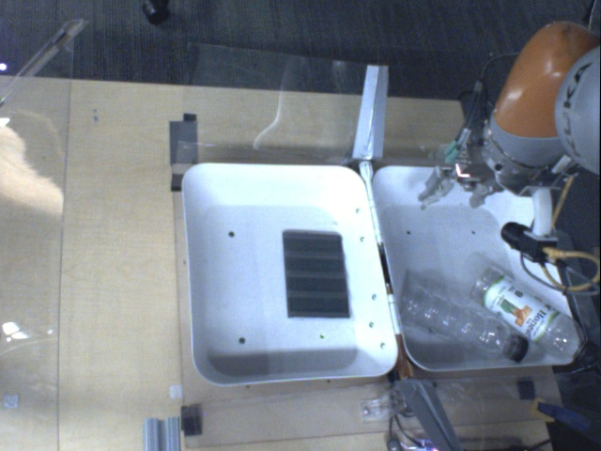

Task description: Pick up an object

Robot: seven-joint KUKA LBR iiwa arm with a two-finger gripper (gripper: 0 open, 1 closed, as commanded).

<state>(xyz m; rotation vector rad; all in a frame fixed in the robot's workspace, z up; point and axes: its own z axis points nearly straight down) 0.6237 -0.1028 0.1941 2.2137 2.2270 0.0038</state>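
Clear plastic bottles lie nearest, along the near edge of the right bin (413, 216): one bottle with a green-and-white label (522, 312) sits toward the near right corner, its dark cap pointing at the near rim, and a second, unlabelled clear bottle (441, 316) lies just beside it, toward the bin's left wall. Whether the two touch cannot be told, both being transparent. Left of them, the left bin (216, 195) carries a dark ribbed rectangular pad (316, 272) at about its middle.

Farther back, the pincer (453, 178) hangs over the far edge of the right bin, near its far left corner and well apart from both bottles. Its fingers look spread a little, with nothing between them, though they are small and blurred. Behind it the arm's orange band (540, 73) rises at the right edge of the worktop (113, 252).

By my judgement the pick has not begun; this is the approach step. Next, the pincer would need to travel toward the near edge, line up across a bottle's body, descend and close.
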